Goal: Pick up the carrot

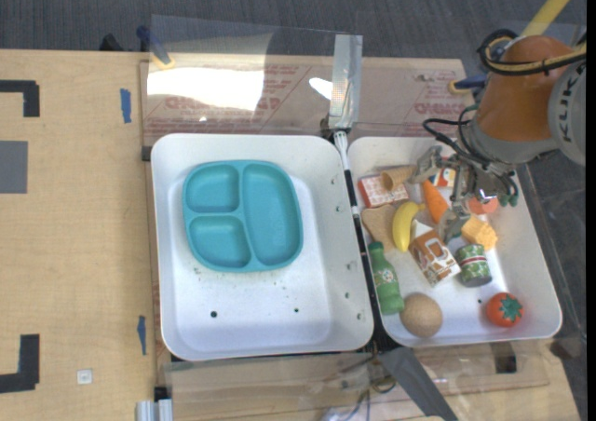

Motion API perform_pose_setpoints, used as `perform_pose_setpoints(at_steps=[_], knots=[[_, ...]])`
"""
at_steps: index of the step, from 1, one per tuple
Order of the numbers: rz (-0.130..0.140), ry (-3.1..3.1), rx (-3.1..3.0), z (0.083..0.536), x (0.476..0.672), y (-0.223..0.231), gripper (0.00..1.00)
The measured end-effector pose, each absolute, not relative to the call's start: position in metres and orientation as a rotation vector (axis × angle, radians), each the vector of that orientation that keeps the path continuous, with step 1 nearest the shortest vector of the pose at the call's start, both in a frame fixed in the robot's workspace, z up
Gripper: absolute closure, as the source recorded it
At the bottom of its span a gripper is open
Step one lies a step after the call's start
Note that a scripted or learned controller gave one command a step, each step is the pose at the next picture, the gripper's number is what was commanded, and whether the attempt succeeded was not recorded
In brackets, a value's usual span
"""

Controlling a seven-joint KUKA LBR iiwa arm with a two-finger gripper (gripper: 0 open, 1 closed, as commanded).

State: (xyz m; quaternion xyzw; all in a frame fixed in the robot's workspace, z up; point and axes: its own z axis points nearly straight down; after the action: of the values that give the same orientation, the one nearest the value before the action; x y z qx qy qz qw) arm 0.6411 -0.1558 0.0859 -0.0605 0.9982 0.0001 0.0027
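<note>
While the carrot (435, 199) lies in the right bin (540, 265) between the banana (405, 224) and the cheese wedge (480, 231), the gripper (454, 188) is low over it with fingers apart around it, so closing and lifting seem left.

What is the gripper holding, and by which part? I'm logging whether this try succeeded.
It cannot be told: the gripper is down at the carrot in the right bin, hiding any hold.
</note>
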Motion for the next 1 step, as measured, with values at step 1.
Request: perform_pose_setpoints(at_steps=[1], knots=[[-0.006, 3.099, -0.488, 0.0866, 0.6379, -0.1110, 0.00]])
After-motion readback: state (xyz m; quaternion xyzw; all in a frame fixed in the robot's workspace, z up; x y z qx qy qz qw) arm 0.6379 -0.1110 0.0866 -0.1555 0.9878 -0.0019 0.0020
